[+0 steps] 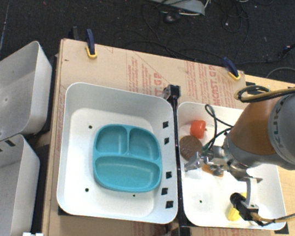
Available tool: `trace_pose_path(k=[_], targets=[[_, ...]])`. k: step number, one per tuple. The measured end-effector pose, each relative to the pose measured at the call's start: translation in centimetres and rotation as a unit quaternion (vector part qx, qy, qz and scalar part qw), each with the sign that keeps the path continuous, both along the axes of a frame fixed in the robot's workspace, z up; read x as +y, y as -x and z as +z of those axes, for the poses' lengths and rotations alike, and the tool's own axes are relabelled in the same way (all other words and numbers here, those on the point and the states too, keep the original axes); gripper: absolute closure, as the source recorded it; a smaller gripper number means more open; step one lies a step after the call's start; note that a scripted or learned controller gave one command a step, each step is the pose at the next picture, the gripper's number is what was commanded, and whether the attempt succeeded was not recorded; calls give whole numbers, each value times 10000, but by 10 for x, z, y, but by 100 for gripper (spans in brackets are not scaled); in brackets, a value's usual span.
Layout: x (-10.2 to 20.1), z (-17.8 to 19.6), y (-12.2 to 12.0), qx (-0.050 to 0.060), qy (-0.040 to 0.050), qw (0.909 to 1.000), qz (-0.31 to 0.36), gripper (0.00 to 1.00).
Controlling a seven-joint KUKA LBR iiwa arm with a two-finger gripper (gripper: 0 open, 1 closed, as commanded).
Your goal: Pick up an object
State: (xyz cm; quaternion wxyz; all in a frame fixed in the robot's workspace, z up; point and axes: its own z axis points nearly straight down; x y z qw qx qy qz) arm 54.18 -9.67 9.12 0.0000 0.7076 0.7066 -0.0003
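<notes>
From the camera above the bench [143,75], the pincer [198,163] hangs low in the right bin [265,216], close to the wall between the two bins. A brown round thing [189,145] sits just up and left of it, almost touching. An orange thing [198,129] lies a bit farther up. The brown one is nearest, so I think it is the best pick. I cannot tell how the pincer is set. A blue tray [127,159] rests in the left bin [76,148].
</notes>
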Motion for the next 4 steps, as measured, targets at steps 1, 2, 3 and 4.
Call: trace_pose_path(k=[1,2,3,4], targets=[[-1,13,-2,-27,8,10000,-15,100],[-2,63,7,-19,0,10000,-3,100],[-4,126,11,-37,5,10000,17,100],[-4,138,10,-14,1,10000,18,100]])
